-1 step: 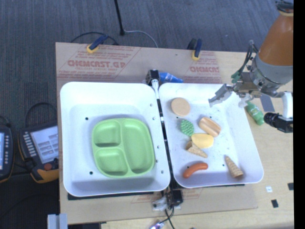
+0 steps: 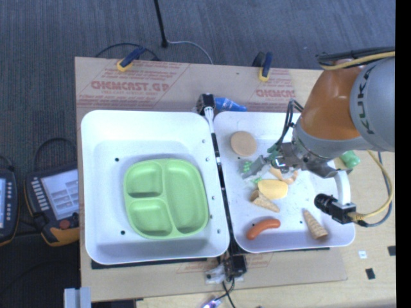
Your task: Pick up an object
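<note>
The right bin (image 2: 334,239) holds several toy foods. A round tan bun (image 2: 243,144) lies at its back left. A yellow piece (image 2: 273,188) and a tan wedge (image 2: 264,202) sit in the middle. A red sausage (image 2: 263,228) lies near the front wall, and a tan cone (image 2: 314,224) lies at the front right. My gripper (image 2: 272,166) hangs low in this bin, just above the yellow piece and right of a small green bit (image 2: 247,167). The arm's orange band (image 2: 329,111) hides the bin's back right. A green item (image 2: 350,160) peeks out beside the wrist.
The left bin (image 2: 103,133) carries a green divided plate (image 2: 166,197). A black ridge (image 2: 217,165) separates the two bins. A blue object (image 2: 228,104) lies behind the bins. A black fitting with a yellow cable (image 2: 334,208) sits over the right bin's right side.
</note>
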